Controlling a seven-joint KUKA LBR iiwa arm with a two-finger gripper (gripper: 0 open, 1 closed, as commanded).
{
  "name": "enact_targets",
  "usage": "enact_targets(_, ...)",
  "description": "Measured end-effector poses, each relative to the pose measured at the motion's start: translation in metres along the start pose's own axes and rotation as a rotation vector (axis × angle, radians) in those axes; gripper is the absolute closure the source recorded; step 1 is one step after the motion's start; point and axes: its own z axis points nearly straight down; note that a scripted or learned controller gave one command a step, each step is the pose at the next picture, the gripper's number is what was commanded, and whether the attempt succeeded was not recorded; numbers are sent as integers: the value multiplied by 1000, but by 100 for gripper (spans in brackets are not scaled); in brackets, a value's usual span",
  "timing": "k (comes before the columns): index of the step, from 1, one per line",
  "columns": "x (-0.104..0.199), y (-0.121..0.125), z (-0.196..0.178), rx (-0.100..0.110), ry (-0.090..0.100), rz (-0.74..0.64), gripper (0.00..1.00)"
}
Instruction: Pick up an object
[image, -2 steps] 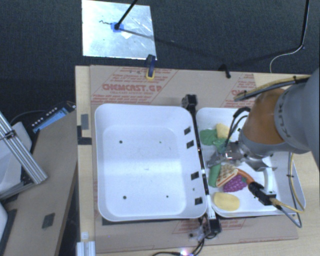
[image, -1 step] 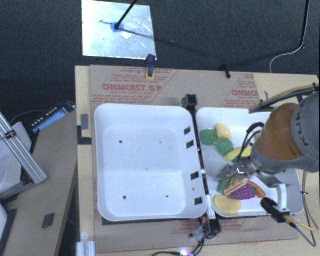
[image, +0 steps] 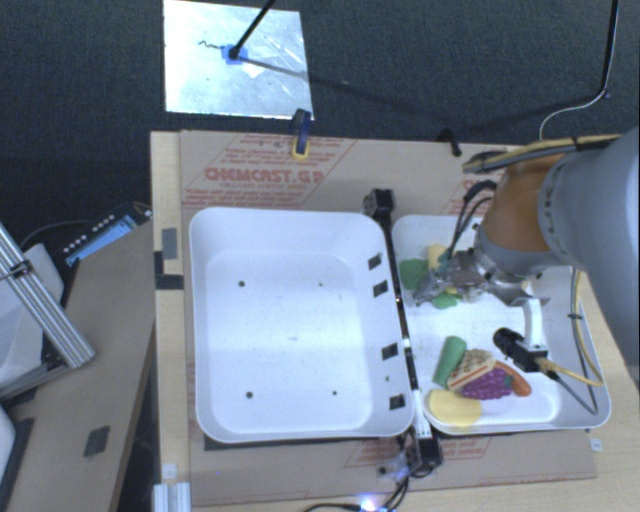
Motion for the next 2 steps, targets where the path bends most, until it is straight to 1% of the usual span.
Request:
enact_targets(1,-57,32,0,4,-3,9,0)
enact_targets(2,-55,64,5,52,8,13,0)
